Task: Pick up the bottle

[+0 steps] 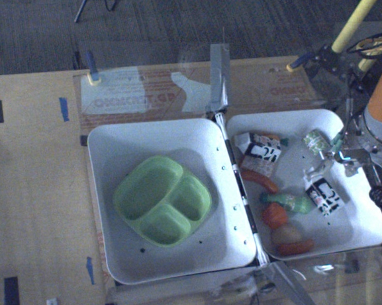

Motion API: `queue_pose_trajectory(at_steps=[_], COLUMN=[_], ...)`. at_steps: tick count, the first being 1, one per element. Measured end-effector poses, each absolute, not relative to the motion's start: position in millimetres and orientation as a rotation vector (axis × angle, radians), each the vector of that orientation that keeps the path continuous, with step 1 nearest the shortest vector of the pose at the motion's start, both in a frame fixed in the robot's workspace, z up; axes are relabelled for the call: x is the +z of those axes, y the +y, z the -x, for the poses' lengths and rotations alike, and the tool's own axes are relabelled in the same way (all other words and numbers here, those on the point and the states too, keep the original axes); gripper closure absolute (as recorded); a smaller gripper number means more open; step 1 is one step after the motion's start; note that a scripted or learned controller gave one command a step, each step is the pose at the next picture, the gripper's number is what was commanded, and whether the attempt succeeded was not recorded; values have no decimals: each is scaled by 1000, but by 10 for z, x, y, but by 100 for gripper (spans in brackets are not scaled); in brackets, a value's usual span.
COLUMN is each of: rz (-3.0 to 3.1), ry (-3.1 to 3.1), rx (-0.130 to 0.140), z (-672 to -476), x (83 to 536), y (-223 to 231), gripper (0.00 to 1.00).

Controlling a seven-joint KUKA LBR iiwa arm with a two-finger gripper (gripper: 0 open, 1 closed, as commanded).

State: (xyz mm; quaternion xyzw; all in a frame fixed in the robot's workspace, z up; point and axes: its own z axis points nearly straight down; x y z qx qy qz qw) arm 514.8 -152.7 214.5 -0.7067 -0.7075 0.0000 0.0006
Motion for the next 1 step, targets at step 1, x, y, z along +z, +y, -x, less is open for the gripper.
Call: queue_pose_trajectory(at_steps=[1], rz=[2069], ry=[-2370], rx=[-7], z=[-5056], x=[867], y=[-1001], gripper=[0])
